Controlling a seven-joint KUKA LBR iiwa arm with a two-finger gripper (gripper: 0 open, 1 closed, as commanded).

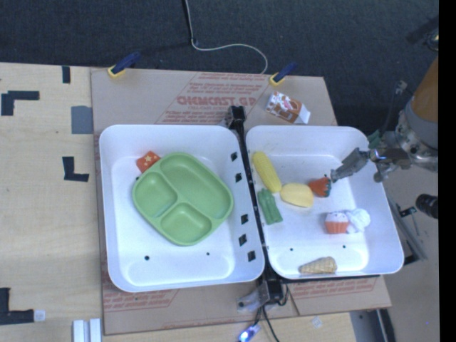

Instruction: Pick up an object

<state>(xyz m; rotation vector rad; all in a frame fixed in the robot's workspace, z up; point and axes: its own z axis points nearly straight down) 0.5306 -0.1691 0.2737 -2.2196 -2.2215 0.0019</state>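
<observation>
Strawberry [320, 187] in right bin [377, 262], right of lemon [297, 195], at gripper [333, 177] tip.

Probably light, hard plastic, rounded, slippery; best pinched across widest middle. Finger state: cannot tell. Touching or merely beside: unclear too.

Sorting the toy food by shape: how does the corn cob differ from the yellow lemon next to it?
The corn cob is long and slim; the lemon is a short, plump oval. The corn cob lies near the right bin's left wall, while the lemon lies nearer the middle, beside the gripper. Both are yellow and lie in that bin.
</observation>
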